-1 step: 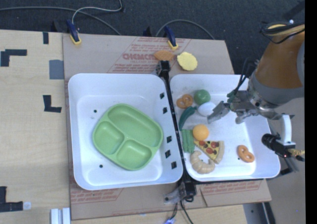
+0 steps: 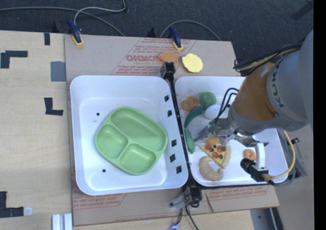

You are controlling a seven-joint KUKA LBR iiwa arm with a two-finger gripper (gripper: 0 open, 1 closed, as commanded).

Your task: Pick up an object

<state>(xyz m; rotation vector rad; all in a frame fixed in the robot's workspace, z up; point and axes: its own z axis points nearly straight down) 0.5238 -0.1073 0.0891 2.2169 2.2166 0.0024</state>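
- Your gripper (image 2: 213,133) hangs over the right bin (image 2: 275,170) — I cannot tell its jaw state.
- The pizza slice (image 2: 216,151) lies just below the jaws.

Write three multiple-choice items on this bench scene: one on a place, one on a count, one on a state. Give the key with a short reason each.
1. Where does the green divided plate lie?
A. In the left bin
B. In the right bin
C. On the cardboard behind the bins

2. How many compartments does that plate have?
A. Two
B. Three
C. Five

3. How does the pizza slice stand to the claw?
A. It hangs high above the bin, clamped
B. It lies on the right bin's floor, just below the claw
C. It rests on the green plate

Key: 1 A, the plate sits inside the left bin, across the divider from the toy food. 2 B, its ridges mark off one long section and two smaller ones. 3 B, the slice lies flat in the right bin between the claw and the croissant.
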